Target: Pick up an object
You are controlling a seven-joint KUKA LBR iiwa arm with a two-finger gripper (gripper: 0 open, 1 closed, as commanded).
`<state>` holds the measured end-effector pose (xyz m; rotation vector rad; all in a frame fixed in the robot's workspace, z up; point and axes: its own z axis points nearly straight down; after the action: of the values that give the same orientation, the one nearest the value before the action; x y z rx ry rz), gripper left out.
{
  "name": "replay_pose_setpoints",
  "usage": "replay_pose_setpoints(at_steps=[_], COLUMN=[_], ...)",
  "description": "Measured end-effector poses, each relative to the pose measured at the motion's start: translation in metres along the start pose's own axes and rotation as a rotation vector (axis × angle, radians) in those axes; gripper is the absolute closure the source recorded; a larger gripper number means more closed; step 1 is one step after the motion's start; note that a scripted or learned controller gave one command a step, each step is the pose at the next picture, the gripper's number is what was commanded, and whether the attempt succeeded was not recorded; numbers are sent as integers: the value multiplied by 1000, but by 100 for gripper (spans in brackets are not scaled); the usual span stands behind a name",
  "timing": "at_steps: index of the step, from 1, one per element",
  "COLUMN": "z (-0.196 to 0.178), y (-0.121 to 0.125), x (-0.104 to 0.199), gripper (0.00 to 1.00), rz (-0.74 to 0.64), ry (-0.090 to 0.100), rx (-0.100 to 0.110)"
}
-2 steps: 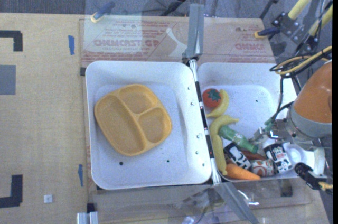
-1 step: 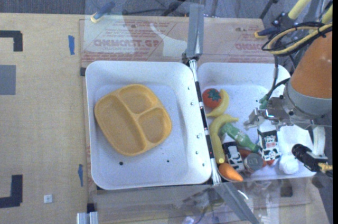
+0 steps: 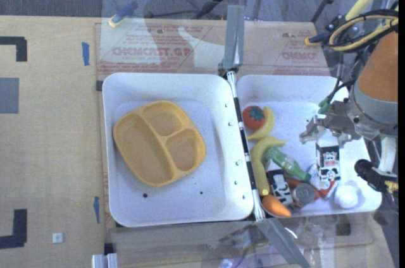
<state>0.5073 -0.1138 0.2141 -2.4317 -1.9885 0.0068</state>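
Note:
My gripper (image 3: 327, 132) hangs over the right bin (image 3: 297, 86), at its right side, below the orange band of the arm. Directly under it in the view is a small white and black carton (image 3: 328, 163), standing lengthwise; whether the two touch is unclear. Left of it lie a green bottle (image 3: 288, 165), a black box (image 3: 278, 186), a silver can (image 3: 304, 194) and an orange carrot (image 3: 276, 205). A white ball (image 3: 346, 196) rests in the near right corner. Two yellow bananas (image 3: 261, 159) and a red fruit (image 3: 254, 116) sit along the left wall.
The left bin (image 3: 126, 197) holds a yellow divided plate (image 3: 159, 141). A metal divider (image 3: 243, 146) separates the two bins. Cables and the arm body crowd the right edge beside the right bin.

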Motion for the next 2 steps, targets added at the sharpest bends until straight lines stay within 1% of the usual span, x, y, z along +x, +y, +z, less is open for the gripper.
replay_pose_setpoints(at_steps=[1, 2], z=[-36, -36], y=[50, 50], x=[-38, -38], gripper=[100, 0], rz=[126, 125], ry=[0, 0], rx=[0, 1])
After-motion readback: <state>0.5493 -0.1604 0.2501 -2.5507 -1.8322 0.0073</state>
